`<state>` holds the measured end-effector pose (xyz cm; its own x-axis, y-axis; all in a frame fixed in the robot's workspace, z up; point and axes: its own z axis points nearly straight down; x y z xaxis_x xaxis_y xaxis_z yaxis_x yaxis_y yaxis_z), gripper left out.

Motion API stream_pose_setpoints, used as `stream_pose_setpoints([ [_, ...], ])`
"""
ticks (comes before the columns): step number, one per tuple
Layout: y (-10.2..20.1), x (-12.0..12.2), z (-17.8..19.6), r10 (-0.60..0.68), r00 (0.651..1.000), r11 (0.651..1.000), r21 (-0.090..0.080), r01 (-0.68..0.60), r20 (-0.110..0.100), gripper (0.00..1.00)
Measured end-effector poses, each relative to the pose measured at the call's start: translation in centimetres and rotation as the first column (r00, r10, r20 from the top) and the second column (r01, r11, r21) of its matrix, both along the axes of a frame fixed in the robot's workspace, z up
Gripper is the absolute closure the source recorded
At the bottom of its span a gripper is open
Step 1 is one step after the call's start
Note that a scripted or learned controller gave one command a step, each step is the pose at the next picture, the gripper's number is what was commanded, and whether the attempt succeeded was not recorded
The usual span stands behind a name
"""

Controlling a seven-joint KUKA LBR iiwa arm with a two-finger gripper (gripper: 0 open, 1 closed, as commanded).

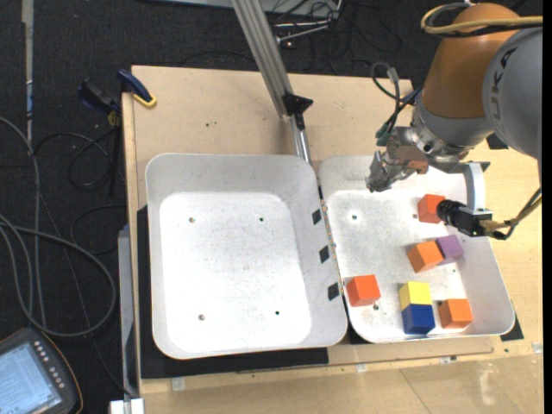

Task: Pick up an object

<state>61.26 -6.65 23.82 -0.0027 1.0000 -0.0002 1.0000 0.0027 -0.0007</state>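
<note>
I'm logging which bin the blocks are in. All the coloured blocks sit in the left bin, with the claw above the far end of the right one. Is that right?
Not quite. The camera view shows the blocks, such as the yellow block and blue block, in the right bin, not the left bin. The claw is above the far end of the right one, as you said.

Readable text: part of one marking

Dark letters "UK" stand on the grey arm (517, 67) near the right edge; nothing else is legible.
</note>
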Motion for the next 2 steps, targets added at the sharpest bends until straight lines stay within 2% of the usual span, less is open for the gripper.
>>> stream_pose_setpoints([
  [2,10.0,1.8,-0.4,0.005,1.000,1.000,0.002,-0.005,0.003,1.00],
])
